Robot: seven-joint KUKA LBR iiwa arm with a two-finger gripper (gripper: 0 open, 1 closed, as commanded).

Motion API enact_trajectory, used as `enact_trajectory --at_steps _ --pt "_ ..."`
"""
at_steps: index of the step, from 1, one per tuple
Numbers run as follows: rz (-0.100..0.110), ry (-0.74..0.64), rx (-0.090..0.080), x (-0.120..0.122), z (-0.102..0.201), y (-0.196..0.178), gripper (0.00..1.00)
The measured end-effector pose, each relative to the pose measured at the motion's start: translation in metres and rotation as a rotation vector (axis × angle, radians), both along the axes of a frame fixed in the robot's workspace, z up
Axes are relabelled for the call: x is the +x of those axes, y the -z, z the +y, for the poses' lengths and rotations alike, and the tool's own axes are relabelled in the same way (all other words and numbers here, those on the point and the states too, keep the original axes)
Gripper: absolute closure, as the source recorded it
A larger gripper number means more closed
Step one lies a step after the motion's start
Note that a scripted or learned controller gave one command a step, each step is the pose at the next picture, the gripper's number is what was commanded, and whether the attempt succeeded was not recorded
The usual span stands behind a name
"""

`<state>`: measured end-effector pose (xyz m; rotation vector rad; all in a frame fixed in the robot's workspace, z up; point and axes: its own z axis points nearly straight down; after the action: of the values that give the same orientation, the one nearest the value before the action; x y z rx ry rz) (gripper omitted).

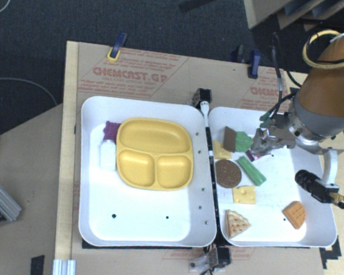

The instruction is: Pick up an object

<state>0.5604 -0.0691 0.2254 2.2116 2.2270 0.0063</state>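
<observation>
Lying just below the gripper (261, 144), the green block (251, 171) looked the likeliest thing to lift: a small, stiff bar, probably light plastic toy food, smooth enough to slip if pinched near an end. A grip across its narrow sides, at the middle of its length, would suit it best, since it lay at a slant. Whether the gripper was spread or pressed together could not be told; nothing was seen between its tips.

Close to the gripper's left sat a darker green piece (242, 141) beside a brown piece (229, 136). Below and to the left lay a round brown cookie (228, 173), a yellow cheese square (244, 195) and, farther down, a pizza wedge (236, 222). Well to the lower right rested an orange waffle piece (295, 214). All were in the right bin (314, 240).

Far to the gripper's left, the left bin (138, 222) held a yellow divided plate (155, 153), with a purple piece (111, 130) and a white bottle (107, 155) touching its far edge.
</observation>
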Motion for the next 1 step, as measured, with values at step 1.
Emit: enact_trajectory --at_steps 1 --pt "0.001 0.003 -0.001 0.0293 0.03 0.0092 1.0"
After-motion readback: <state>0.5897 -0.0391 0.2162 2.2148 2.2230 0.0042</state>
